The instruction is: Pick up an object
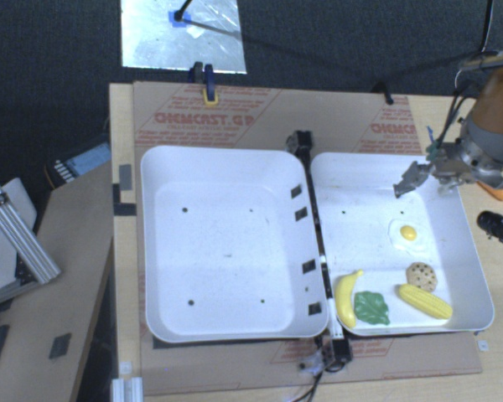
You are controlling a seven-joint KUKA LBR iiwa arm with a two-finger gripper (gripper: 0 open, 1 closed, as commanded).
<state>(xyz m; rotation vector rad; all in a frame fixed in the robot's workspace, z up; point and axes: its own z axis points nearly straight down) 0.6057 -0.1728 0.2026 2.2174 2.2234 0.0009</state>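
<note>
The right bin [365, 193] holds a fried egg [407, 234], a round brown cookie [421, 275], a yellow corn cob [425, 301], a yellow banana [345, 299] and a green leafy piece [371, 307]. My gripper [412, 181] hangs over the bin's back right part, above and a little behind the fried egg, well apart from the objects at the front. Nothing shows between its fingers.
The left bin [155, 224] lies beside the right one, with a black divider strip [312, 224] between them. A silver sheet [183, 23] lies behind the bench. Metal framing [12, 233] stands at the far left.
</note>
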